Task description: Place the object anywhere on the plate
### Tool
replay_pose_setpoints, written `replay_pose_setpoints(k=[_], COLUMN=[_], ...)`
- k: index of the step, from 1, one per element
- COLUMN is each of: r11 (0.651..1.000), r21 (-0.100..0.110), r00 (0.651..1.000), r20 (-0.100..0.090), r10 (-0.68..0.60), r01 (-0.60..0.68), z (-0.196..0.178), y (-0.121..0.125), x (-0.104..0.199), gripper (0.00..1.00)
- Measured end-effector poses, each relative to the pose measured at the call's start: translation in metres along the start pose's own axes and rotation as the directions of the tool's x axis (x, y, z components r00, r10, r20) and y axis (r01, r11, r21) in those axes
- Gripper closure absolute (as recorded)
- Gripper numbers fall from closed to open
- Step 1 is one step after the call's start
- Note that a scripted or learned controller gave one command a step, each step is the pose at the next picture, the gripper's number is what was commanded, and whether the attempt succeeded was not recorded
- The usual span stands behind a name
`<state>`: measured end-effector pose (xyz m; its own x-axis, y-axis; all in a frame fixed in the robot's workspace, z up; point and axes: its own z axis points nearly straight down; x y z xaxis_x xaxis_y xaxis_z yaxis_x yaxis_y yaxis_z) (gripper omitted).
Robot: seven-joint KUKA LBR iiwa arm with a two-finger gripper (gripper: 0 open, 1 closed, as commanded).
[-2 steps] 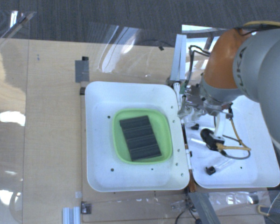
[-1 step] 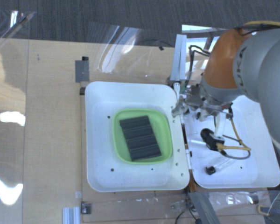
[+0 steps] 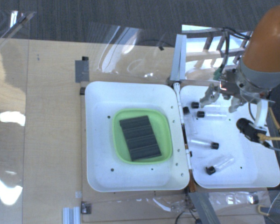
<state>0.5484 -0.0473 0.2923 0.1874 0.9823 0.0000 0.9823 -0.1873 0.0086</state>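
Four clear black-capped tubes [image 3: 204, 144] in right bin [image 3: 266, 171], green plate [image 3: 165, 129] left

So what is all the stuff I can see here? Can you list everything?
White bins: two, side by side on the bench.
Plate: one, green, in the left bin.
Ridged block: one, dark grey, lying on the plate.
Clear tubes: about four, see-through with black caps, scattered in the right bin.
Bench: one, light wood.
Arm: one, orange band and grey, over the right bin.
Gripper: one, silvery fingers spread apart above the tubes, nothing between them.
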Motion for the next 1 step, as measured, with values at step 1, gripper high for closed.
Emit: replay_pose_setpoints(k=[1], r11=[1.0], r21=[0.0], r00=[1.0], r20=[0.001], r10=[0.019], r01=[-0.019], z=[-0.0467], y=[-0.0474], x=[-0.0656], gripper=[0.0])
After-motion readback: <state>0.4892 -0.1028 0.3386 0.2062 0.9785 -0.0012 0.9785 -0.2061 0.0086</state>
